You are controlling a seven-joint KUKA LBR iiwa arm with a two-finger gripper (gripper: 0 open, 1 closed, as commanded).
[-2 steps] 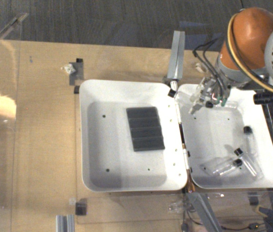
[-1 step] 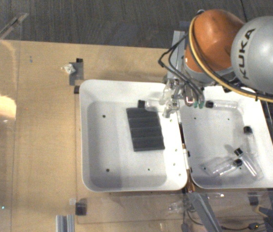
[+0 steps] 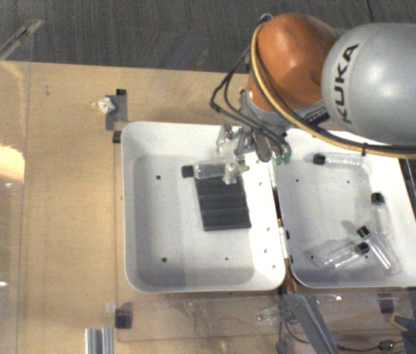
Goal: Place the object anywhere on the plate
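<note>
Tube (image 3: 206, 170) with a dark cap, lying at the top edge of the dark ridged plate (image 3: 223, 203) in the left bin (image 3: 141, 271), right under the gripper (image 3: 234, 155).

Gripper hangs over the tube's uncapped end; arm reaches in from the right. Cannot tell whether it is open, closed, or has the tube. Tube runs crosswise below the tool, cap end away from it, and seems to rest partly on the plate's upper edge, partly on bin floor; overlap unclear. Judgement: the step is the set-down or release. To do it well, carry the tube toward the plate's middle, just below the gripper, and lay it along the ridges so it won't roll off. Lower until it rests before letting go, then lift straight up. Spare tubes (image 3: 355, 251) lie in the right bin (image 3: 414, 271), well apart.
</note>
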